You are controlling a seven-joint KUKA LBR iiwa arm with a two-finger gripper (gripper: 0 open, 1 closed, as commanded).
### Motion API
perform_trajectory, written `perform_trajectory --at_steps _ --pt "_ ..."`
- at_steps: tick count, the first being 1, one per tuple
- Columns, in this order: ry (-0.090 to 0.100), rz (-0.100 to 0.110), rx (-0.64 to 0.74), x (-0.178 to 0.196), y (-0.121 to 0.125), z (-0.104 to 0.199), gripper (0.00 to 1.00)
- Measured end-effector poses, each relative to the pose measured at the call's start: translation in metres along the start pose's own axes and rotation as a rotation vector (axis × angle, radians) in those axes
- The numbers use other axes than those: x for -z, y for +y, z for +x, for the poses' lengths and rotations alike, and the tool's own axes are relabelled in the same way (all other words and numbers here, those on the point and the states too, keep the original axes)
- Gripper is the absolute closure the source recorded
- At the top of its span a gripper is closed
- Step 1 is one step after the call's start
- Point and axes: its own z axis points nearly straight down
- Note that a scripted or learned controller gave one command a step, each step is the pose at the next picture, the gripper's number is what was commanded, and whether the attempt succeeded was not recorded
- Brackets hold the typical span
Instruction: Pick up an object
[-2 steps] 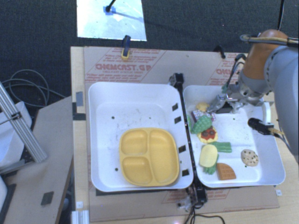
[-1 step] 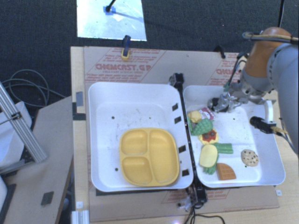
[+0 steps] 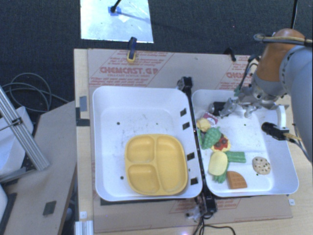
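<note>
- The hand (image 3: 220, 108) is low over the upper left part of the right bin (image 3: 283, 182), near that bin's left wall.
- Whether the hand is spread or pressed together cannot be told from this slant, and nothing can be seen held in it.
- A small pink-and-white piece (image 3: 211, 117) lies just below and to the left of the hand. Whether they touch cannot be told.
- Further down the frame, along the bin's left side, is a tight cluster: a small yellow piece (image 3: 203, 125), a green leafy piece (image 3: 210, 137) and a red-and-orange piece (image 3: 223, 144).
- Below these lie a pale yellow fruit (image 3: 218, 163), a green block (image 3: 236, 156) just beside it and an orange-brown wedge (image 3: 236, 180).
- A speckled cookie (image 3: 261, 165) sits apart, toward the lower right of the bin and well away from the hand.
- The arm (image 3: 276, 58) enters from the upper right of the frame, its orange band uppermost, and slants down and leftward so the hand points to the left.
- The left bin (image 3: 112, 106) holds a yellow divided tray (image 3: 156, 163).
- Both bins rest on the bench (image 3: 146, 65).
</note>
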Motion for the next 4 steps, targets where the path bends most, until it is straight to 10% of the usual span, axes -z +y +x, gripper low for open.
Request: perform_trajectory --at_steps 1,3,4 --pt "0.016 0.002 -0.006 -0.015 0.0 -0.044 0.0" --pt "-0.009 -0.006 -0.01 -0.013 -0.001 -0.02 0.0" --pt "0.008 -0.002 -0.007 -0.014 0.0 -0.026 0.0"
